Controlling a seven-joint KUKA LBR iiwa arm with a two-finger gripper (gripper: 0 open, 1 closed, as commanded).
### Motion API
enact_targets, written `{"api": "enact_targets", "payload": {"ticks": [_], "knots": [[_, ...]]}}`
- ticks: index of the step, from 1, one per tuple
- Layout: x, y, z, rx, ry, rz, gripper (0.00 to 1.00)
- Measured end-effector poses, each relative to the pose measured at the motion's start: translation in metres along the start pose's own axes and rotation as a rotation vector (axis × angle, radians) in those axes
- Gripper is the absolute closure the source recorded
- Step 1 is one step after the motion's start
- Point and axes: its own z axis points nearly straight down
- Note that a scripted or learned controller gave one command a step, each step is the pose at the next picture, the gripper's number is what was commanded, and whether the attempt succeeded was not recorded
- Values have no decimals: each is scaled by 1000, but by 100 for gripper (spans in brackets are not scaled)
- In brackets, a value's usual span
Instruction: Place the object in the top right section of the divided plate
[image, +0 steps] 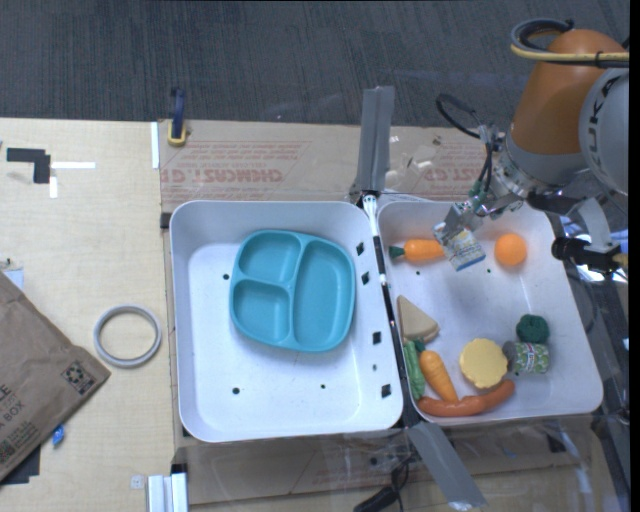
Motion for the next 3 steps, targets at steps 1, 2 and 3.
{"api": "enact_targets", "payload": {"ticks": [1,2,3], "knots": [[-1,1,-7,1,-1,-2,100],[-4,11,74,-6,-4,-342,100],[5,-31,97,-4,-1,-687,100]]}}
